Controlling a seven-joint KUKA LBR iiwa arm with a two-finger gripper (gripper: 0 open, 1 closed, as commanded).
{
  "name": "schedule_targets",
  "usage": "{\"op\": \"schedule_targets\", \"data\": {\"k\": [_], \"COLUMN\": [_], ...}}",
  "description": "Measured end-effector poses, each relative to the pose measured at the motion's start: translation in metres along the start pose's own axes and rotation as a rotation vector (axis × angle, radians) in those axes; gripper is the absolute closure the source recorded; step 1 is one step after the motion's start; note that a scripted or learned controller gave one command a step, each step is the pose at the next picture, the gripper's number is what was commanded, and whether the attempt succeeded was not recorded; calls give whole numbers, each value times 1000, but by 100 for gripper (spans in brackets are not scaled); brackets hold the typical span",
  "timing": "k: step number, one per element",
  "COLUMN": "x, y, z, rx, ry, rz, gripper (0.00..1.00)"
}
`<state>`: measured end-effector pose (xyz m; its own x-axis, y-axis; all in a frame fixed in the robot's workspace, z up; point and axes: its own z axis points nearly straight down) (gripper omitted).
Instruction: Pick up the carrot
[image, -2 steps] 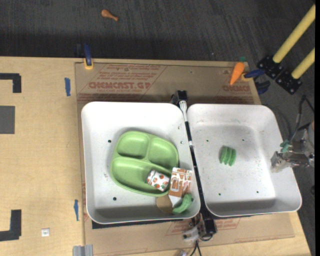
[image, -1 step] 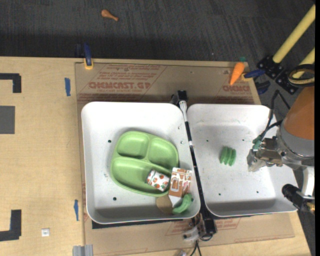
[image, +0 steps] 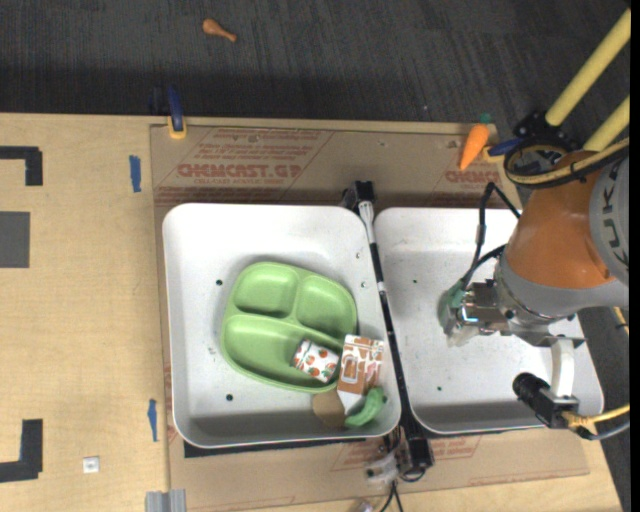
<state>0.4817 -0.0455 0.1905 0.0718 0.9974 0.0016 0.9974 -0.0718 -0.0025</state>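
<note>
The carrot (image: 474, 145) lies outside both bins, on the cardboard sheet (image: 300, 165) behind the right bin (image: 420, 300), near that bin's far corner, with its orange body pointing down toward the bin and its green top away from it. The arm (image: 560, 250) reaches in from the right and hangs over the right bin, and the hand (image: 462, 312) sits low above the bin's white floor, well apart from the carrot. Whether the hand is apart or together I cannot tell, since the wrist hides most of it from above; nothing orange is seen at it. So, as I judge it, the task is not yet done: the carrot is untouched, and what is left is to bring the hand up and out past the bin's far rim, settle over the carrot, close on it and lift. The left bin (image: 190, 300) holds a green divided tray (image: 270, 330), a small printed carton (image: 358, 365) in brown and white, a small can (image: 315, 362) with red marks, and a green piece (image: 368, 408) at the near rim. A small orange thing (image: 218, 30) lies on the dark floor beyond the tabletop (image: 80, 300). Red print runs along the cardboard sheet, but the letters are too blurred to read with any trust; the carton's print is also too small to make out.
</note>
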Motion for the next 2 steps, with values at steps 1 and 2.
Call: {"op": "schedule_targets", "data": {"k": [1, 2], "x": [42, 125], "y": [-5, -12], "z": [6, 6], "rx": [0, -2], "ry": [0, -2], "rz": [-55, -164], "gripper": [100, 100]}}
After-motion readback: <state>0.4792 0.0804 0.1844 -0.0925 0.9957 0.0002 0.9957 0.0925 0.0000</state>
